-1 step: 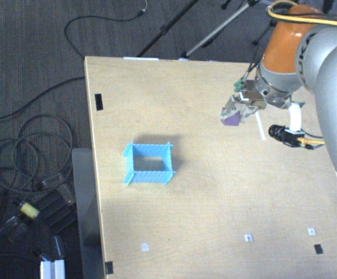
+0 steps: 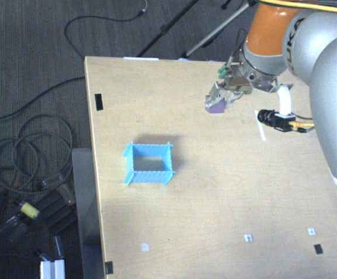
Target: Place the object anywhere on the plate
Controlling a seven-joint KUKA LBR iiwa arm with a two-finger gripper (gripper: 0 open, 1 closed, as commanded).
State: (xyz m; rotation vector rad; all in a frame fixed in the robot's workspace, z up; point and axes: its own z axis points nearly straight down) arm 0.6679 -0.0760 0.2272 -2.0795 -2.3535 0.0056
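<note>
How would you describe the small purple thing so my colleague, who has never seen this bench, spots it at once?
Start at the light wooden bench top and look to its far right part, where the grey arm with the orange band reaches in. At the gripper tip sits a small purple object. It is the sole purple item; the other coloured item is a light blue open frame nearer the left.

No word, brand or number can be read anywhere. Faint dark marks sit on the big grey robot arm (image 2: 316, 45) just below its orange band, too blurred to make out.
</note>
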